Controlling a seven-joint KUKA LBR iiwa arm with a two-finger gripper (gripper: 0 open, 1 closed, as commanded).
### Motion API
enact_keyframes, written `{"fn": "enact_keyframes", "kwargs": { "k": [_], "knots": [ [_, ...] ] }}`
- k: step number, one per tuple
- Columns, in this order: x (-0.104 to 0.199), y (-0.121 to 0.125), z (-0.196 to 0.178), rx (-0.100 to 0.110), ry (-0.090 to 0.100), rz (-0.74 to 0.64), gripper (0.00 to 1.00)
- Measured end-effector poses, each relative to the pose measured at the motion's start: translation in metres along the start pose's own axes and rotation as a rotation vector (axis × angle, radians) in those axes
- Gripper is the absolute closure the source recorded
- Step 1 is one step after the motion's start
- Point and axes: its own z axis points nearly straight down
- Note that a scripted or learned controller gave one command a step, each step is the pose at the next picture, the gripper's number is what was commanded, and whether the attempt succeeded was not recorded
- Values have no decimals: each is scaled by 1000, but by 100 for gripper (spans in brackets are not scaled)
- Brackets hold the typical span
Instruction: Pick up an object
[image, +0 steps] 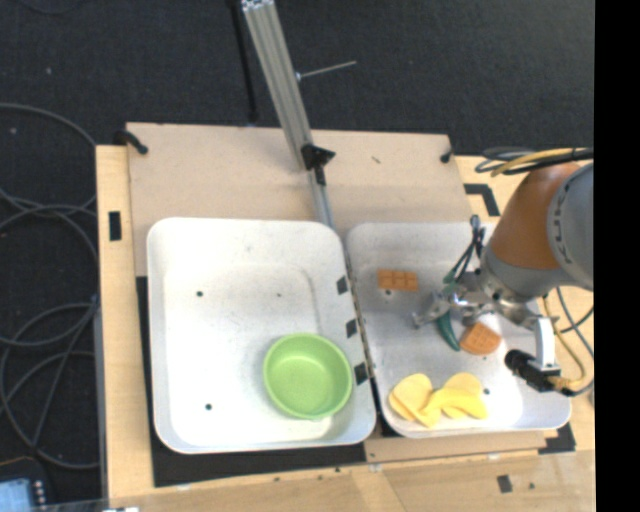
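Dark carpet (120, 60) — tan bench (220, 170)

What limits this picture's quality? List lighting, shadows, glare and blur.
Camera view: even, soft lighting; both white bins are bright enough that surface detail washes out. The green bowl casts little shadow. The image is coarse, so the gripper and the orange object beside it blur together. The yellow pieces lack crisp edges.

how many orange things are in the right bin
2: an orange block near the bin's far left, and an orange round piece under the hand. The arm may hide more.
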Motion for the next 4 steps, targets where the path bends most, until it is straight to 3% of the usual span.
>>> {"fn": "enact_keyframes", "kwargs": {
  "k": [1,3,4],
  "knots": [
    [-1,1,-13,-6,1,5,100],
    [-3,-4,-103,-8,1,-1,100],
    [-4,-3,-127,-5,2,-8,100]
  ]
}}
